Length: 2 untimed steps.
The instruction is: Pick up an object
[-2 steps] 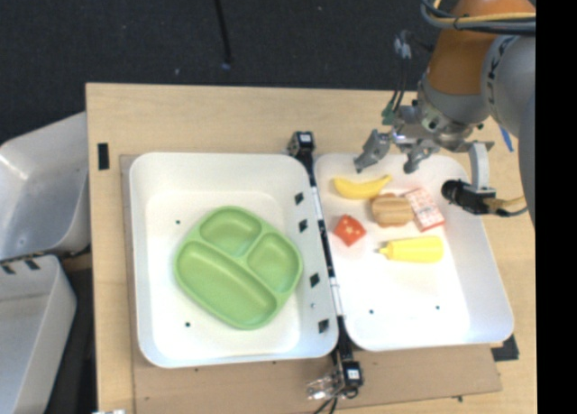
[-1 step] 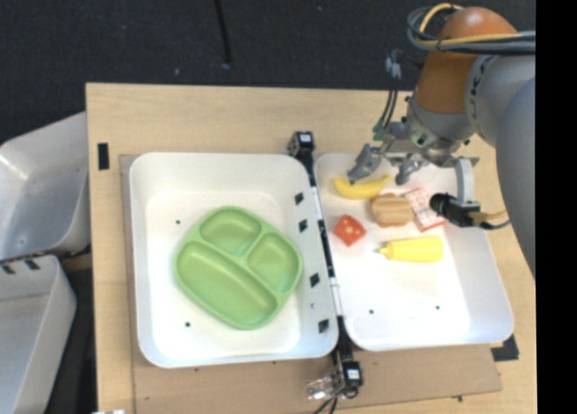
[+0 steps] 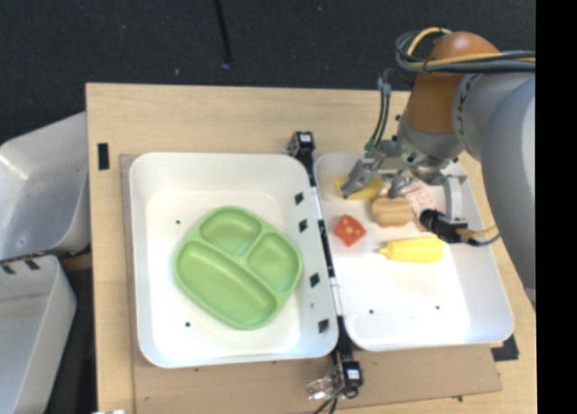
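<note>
Several small things lie in the upper half of the right bin (image 3: 469,313): a yellow banana-like piece (image 3: 362,189) near the back left, a tan block (image 3: 391,213) just beside it, a red piece (image 3: 350,230) further forward, and a yellow corn-like piece (image 3: 415,251) lying on its side near the middle. A pink-and-white thing (image 3: 419,194) lies behind the tan block, too blurred to name.

The gripper (image 3: 377,171) hangs low over the back of this bin, right above the banana-like piece and the tan block. Its dark fingers (image 3: 359,174) look somewhat apart, though blur makes that hard to judge. Nothing can be seen clamped between them, and whether a tip touches the yellow piece is unclear.

The arm (image 3: 442,96) comes in from the right, its orange band above the wrist, with cables looping over the top; its grey body is cut off at the edge.

The left bin (image 3: 153,322) holds a green divided plate (image 3: 238,266) with three compartments, lying flat.

Both bins rest on a wooden bench (image 3: 198,115). Small black marks along the divider between the bins are too small to read, and no writing is legible anywhere.
</note>
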Available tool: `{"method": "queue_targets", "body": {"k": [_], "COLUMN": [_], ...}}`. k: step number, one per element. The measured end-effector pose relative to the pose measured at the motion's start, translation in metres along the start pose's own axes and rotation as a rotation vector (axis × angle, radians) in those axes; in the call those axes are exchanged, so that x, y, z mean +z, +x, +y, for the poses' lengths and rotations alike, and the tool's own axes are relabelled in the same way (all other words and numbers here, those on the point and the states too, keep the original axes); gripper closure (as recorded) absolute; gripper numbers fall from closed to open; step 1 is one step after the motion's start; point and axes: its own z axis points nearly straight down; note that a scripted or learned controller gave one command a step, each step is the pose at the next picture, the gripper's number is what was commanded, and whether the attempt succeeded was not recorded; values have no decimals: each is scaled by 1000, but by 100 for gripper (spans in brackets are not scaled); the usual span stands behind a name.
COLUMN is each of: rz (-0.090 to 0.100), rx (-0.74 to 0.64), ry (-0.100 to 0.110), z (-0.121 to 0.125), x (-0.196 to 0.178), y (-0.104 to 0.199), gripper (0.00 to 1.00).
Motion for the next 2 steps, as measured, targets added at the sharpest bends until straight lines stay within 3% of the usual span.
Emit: {"method": "queue_targets", "body": {"k": [1,2], "rz": [0,1], "rx": [2,-5], "ry": [-7,-10], "z": [2,2], "x": [-14,-79], "y": [-1,0], "gripper": [100,100]}}
